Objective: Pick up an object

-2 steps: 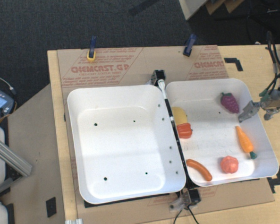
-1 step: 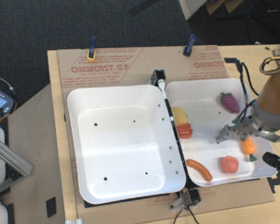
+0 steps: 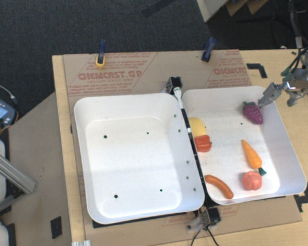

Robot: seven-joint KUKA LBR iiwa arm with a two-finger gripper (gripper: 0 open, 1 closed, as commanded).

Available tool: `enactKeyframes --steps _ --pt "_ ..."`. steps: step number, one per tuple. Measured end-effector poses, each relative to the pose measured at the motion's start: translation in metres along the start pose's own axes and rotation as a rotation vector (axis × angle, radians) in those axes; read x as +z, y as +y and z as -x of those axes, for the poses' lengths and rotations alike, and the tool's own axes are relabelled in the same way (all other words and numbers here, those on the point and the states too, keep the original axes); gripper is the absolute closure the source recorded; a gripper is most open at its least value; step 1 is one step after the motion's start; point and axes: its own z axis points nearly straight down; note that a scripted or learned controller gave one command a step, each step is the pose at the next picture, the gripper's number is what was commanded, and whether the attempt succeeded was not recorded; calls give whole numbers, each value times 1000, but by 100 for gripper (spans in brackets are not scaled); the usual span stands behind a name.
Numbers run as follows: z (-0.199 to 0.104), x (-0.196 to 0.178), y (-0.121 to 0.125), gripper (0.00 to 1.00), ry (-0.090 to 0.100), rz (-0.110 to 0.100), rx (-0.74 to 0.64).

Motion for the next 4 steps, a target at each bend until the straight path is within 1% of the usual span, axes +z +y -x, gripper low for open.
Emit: enactKeyframes --steps 1,2,3,4 --pt "28 111 -35 0 11 -34 10" --pt "-24 181 -102 0 12 -29 7" --pt "-21 168 -98 100 6 -20 6" --pt "-104 179 -74 100 10 -21 -3"
